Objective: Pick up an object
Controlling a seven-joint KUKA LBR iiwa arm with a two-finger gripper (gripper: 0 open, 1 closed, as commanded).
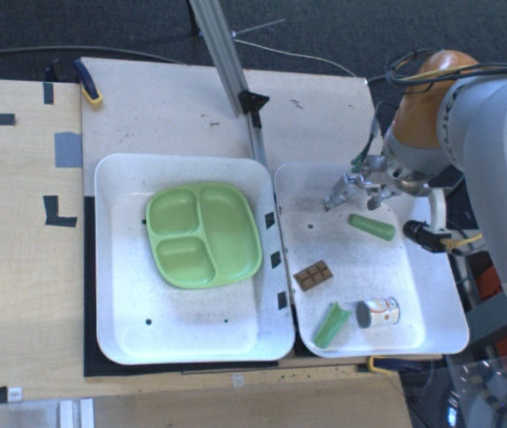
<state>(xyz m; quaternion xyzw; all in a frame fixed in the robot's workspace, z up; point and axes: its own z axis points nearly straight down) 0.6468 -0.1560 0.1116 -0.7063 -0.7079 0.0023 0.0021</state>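
One green cylinder (372, 226) lies in the right bin (431, 324), just below the gripper (353, 194) — fingers spread, holding nothing. It looks light, stiff, prone to rolling — best pinched across its middle.

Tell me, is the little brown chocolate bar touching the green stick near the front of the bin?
Apart. The camera view shows bare white bin floor between the chocolate bar and the green stick.

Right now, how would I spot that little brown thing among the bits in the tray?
Look in the right-hand bin, the one without the green plate. Near its left wall, about halfway down, lies the brown block. It alone is flat, dark and ridged like chocolate; its neighbours are green pieces and a small white can.
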